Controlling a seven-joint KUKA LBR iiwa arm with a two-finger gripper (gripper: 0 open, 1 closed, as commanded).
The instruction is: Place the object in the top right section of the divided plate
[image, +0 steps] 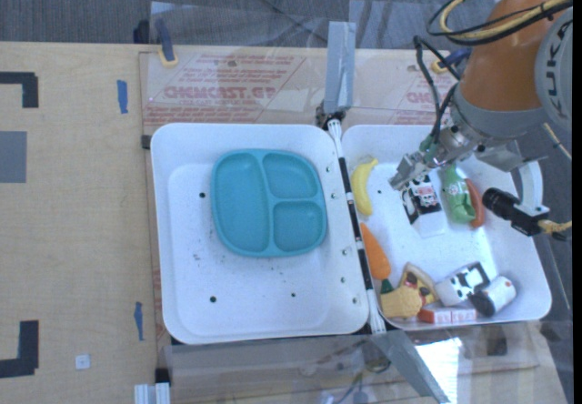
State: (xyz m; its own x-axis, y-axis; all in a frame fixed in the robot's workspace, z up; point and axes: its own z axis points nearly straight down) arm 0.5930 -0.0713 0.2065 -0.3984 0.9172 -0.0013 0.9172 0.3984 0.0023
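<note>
A: Teal plastic first: where does the divided plate (269, 203) sit?

B: In the left bin (182, 302), toward its 12 o'clock half, all three sections bare. Its top right section lies at the plate's 1 o'clock.

A: And the arm?

B: The grey arm with its orange band (509, 47) reaches in from 2 o'clock. Its gripper (411, 173) hangs low over the right bin (532, 275), near that bin's 11 o'clock part. How the jaws stand, I cannot tell; nothing is plainly between them.

A: What lies around it?

B: A yellow banana (363, 186) at the gripper's 9 o'clock, close to the wall between the bins. A small black-and-white item (424, 199) just below the tip, at 5 o'clock. A green bottle (454, 188) and an orange piece beside it, at 3 o'clock.

A: Farther down?

B: A carrot (375, 252) at the bin's 8 o'clock, a yellow toy (402, 302) at 7 o'clock, and a black-and-white toy (471, 282) at 5 o'clock. The pale wood surface (73, 211) carries both bins.
</note>
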